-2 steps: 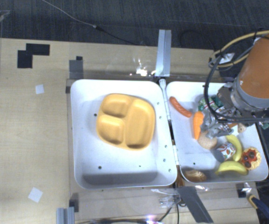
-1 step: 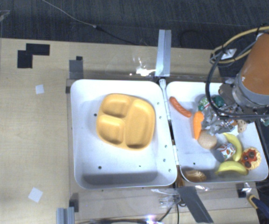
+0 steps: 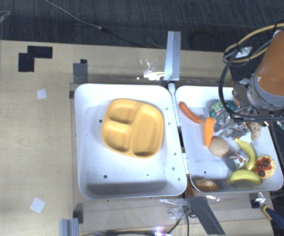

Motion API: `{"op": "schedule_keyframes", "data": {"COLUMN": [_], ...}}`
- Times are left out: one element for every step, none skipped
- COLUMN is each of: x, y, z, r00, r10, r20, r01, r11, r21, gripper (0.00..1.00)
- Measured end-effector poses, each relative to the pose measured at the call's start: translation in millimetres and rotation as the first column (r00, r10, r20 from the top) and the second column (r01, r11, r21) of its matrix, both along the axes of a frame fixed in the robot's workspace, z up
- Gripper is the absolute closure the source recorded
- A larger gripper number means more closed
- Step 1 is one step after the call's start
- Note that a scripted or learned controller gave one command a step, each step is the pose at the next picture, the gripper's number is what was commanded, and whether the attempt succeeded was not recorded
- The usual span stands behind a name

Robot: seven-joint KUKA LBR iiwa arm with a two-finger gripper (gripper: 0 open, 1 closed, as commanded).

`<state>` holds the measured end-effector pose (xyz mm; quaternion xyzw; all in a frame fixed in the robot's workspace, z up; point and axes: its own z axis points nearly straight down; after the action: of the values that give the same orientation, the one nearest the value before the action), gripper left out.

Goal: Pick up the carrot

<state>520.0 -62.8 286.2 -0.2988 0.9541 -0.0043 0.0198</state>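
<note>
1. Carrot (image 3: 208,131) lies in the right bin (image 3: 196,166), gripper (image 3: 229,124) just beside it.
2. Can't tell how the jaws stand.
3. Potato (image 3: 219,146) touches it, sausage (image 3: 190,112) near, so probably a bumped or wrong grab.

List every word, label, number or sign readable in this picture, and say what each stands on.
None can be read.
The small patterned item beside the bananas in the right bin carries coloured markings, too small and blurred to read.
The yellow tray and the carrot are plain.
</note>
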Motion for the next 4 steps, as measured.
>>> {"op": "schedule_keyframes", "data": {"x": [0, 45, 45, 48], "y": [0, -26, -23, -21], "z": [0, -178, -196, -183], "r00": [1.0, 0.992, 0.939, 0.941], "r10": [0.0, -0.119, -0.344, -0.338], "r20": [0.0, -0.043, -0.028, -0.017], "r01": [0.0, 0.119, 0.344, 0.338], "r11": [1.0, 0.993, 0.939, 0.941], "r21": [0.0, -0.001, -0.001, 0.003], "gripper": [0.0, 0.0, 0.0, 1.0]}}
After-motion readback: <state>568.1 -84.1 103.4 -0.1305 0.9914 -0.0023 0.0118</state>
